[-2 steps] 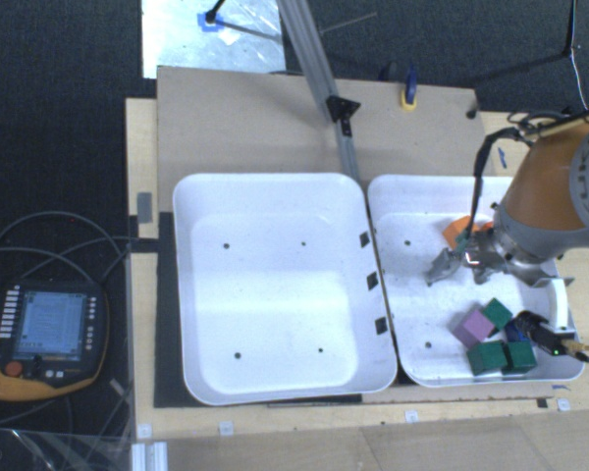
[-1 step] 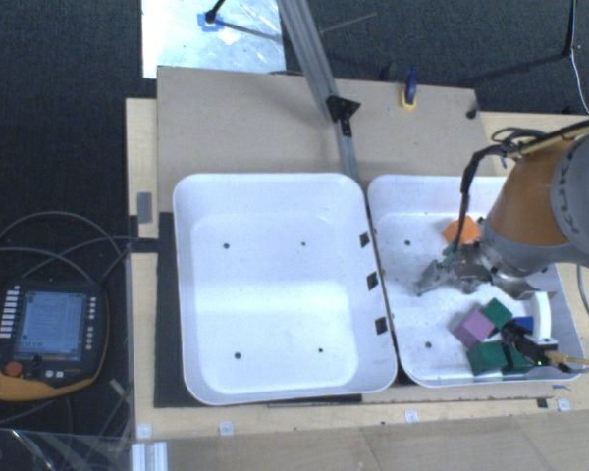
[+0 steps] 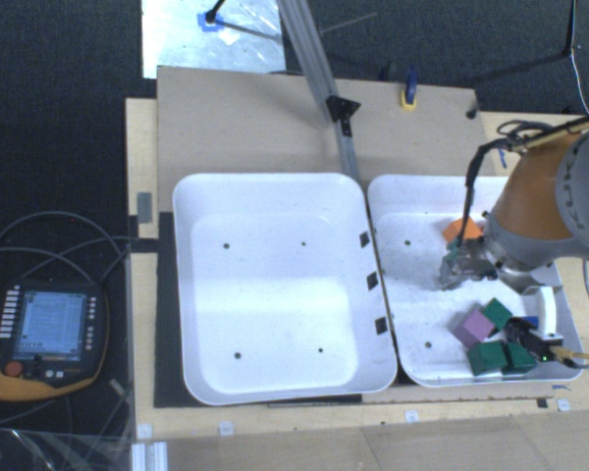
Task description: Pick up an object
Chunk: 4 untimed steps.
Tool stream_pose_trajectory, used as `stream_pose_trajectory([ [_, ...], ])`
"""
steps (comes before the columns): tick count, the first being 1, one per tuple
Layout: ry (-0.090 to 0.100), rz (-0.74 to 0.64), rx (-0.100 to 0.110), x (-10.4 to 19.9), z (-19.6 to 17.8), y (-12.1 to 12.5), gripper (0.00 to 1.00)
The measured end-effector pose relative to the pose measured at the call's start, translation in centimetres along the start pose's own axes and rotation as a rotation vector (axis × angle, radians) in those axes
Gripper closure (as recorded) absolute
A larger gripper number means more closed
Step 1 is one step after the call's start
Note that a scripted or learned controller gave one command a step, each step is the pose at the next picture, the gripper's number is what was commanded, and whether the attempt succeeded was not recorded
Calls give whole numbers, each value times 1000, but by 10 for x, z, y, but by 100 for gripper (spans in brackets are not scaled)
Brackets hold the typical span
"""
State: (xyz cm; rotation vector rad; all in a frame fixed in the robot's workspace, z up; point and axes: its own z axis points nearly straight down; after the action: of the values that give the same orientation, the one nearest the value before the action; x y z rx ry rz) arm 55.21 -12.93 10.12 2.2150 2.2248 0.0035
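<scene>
My gripper (image 3: 454, 271) reaches down into the right bin (image 3: 412, 361) from the right, its tips near the bin floor at mid-height. An orange object (image 3: 460, 229) lies just behind it, partly hidden by the arm. In front of the gripper, toward the bin's near right corner, lie a purple block (image 3: 474, 326) and dark green blocks (image 3: 493, 356). A small blue piece (image 3: 548, 314) shows by the right wall. Nothing can be made out between the fingers.
The left bin (image 3: 275, 283) stands beside the right one, parted from it by a ridge with black clips (image 3: 372, 281). A slanted metal pole (image 3: 314, 57) rises behind the bins. A teach pendant (image 3: 44, 337) lies at far left, off the bench.
</scene>
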Motion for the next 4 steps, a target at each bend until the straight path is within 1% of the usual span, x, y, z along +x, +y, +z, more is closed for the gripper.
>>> stream_pose_trajectory([
  [1, -1, 2, -3, -5, -45, -1, 100],
  [2, -1, 0, -5, 2, -100, -6, 100],
  [3, -1, 0, -2, 2, -119, -4, 100],
  [4, 2, -6, 0, 57, -132, -17, 100],
])
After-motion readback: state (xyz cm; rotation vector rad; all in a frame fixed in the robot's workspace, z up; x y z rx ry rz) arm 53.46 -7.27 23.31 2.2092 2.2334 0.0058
